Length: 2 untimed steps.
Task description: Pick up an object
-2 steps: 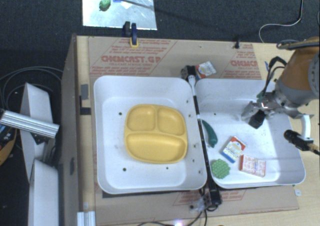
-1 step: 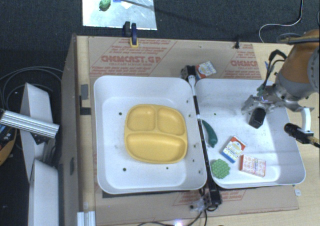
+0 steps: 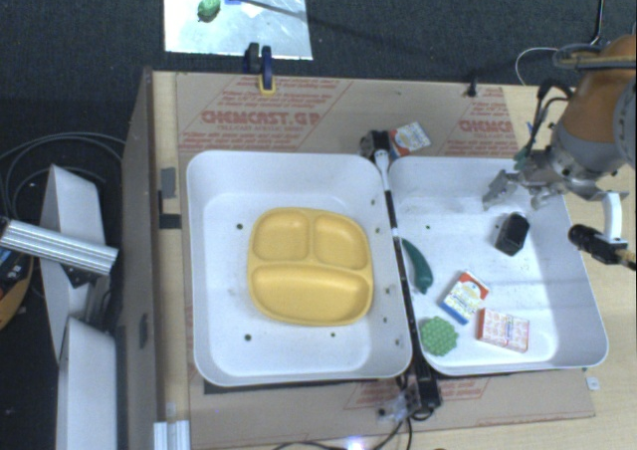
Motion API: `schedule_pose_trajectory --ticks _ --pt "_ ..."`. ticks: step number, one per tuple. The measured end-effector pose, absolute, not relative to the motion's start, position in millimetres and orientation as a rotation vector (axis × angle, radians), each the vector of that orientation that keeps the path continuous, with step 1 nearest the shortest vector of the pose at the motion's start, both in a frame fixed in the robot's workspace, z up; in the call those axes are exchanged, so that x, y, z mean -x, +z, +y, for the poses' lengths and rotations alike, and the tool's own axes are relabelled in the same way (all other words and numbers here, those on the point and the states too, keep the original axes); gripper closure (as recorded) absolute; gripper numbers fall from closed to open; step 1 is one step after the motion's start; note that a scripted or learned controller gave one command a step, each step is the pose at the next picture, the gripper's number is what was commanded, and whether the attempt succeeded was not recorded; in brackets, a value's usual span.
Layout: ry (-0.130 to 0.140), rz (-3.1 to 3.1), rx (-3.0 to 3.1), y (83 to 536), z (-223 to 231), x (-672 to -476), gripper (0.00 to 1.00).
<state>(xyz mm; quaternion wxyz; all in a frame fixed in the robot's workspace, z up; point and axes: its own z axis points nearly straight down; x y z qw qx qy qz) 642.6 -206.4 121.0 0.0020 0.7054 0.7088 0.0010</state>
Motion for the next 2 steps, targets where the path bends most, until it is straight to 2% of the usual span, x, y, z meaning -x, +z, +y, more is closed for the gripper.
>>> schedule_pose_trajectory --ticks 1,2 --pt "0.001 2.222 -2.218 113 -207 -618.9 0.0" --pt "0.0 2.222 -2.218 99 -206 -607.4 0.0"
